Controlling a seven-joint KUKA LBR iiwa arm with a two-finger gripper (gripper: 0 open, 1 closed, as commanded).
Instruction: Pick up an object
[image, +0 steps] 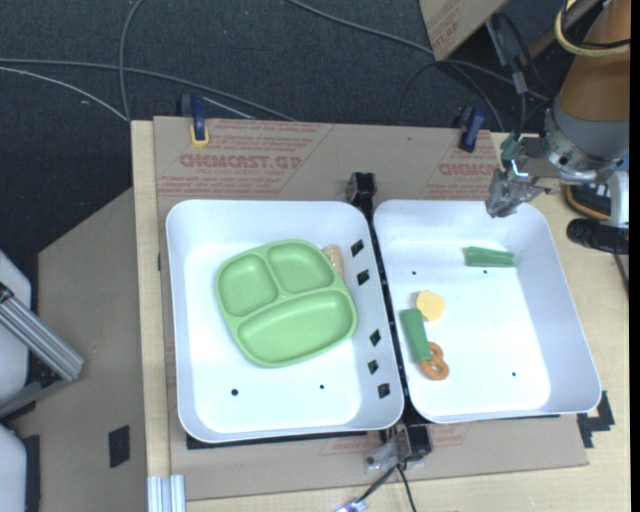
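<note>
The right bin holds a small green block near its back, a yellow round piece, a green stick and an orange ring toward its left side. My gripper hangs over the right bin's back edge, up and to the right of the green block, and nothing shows between its fingers. The left bin holds a green divided plate with a tan piece at its far right edge.
Black clips run along the divider between the bins. Blue clamps hold the cardboard sheet at the back. Cables trail over the dark floor behind the bench.
</note>
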